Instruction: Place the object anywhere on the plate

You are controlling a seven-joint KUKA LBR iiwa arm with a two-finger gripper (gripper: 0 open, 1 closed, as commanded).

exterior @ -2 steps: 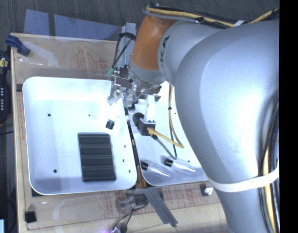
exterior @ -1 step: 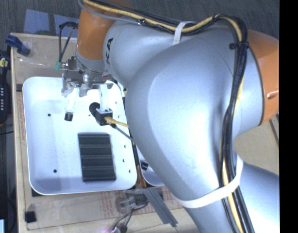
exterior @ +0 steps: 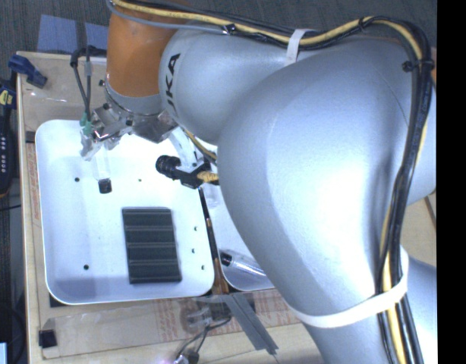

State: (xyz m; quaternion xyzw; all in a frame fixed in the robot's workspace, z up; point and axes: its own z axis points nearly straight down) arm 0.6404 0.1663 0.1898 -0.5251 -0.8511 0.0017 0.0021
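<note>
A dark ribbed rectangular plate [exterior: 151,245] lies flat in the left bin [exterior: 58,226], toward its near side. A small black block [exterior: 104,186] sits on the bin floor, up and left of the plate and apart from it. My gripper [exterior: 93,141] hangs over the far left part of the same bin, a short way beyond the block. The orange wrist band [exterior: 134,48] is right above it. Nothing is visibly held.
The grey arm [exterior: 309,173] covers most of the right bin [exterior: 244,279], where a pen-like object [exterior: 239,262] peeks out at the near left corner. A black cable fitting [exterior: 176,169] hangs over the left bin's right side. Clamps and gear line the bench's left edge.
</note>
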